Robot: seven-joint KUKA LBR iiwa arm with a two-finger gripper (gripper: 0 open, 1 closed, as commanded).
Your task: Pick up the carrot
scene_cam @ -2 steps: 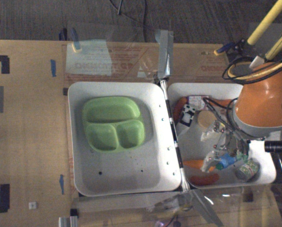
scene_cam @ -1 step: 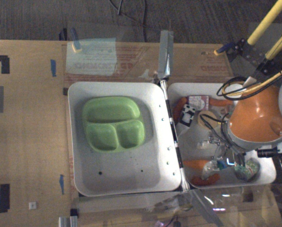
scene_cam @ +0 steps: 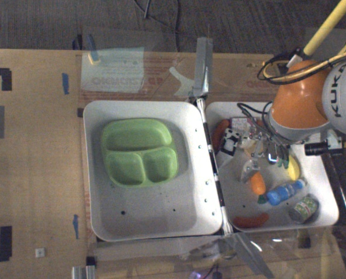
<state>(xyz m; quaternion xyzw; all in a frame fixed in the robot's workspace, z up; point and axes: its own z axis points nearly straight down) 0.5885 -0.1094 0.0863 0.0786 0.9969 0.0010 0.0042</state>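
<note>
**Arm over right bin, carrot lying loose on bin floor**

Carrot [scene_cam: 258, 183] — short, orange, lying flat on the floor of the right bin [scene_cam: 330, 214], roughly mid-bin. Just beside it at lower right is a blue bottle [scene_cam: 284, 192], its cap end near the carrot's lower tip; contact between the two cannot be told.

Gripper [scene_cam: 270, 154] hangs above the upper middle of the right bin, below the orange wrist band [scene_cam: 295, 97]. It sits up and slightly right of the carrot, apart from it. Whether it is wide or narrow cannot be told — the tip is lost in cables and clutter. Nothing is seen held.

Other contents of right bin: a red sausage-like piece [scene_cam: 220, 133] against the left wall, another red piece [scene_cam: 251, 220] near the front edge, a small can [scene_cam: 303, 209] at front right, a yellow item [scene_cam: 292, 168] partly under the arm.

Left bin [scene_cam: 97, 214] holds a green divided plate [scene_cam: 139, 151], three compartments, lying flat toward the bin's back.
</note>
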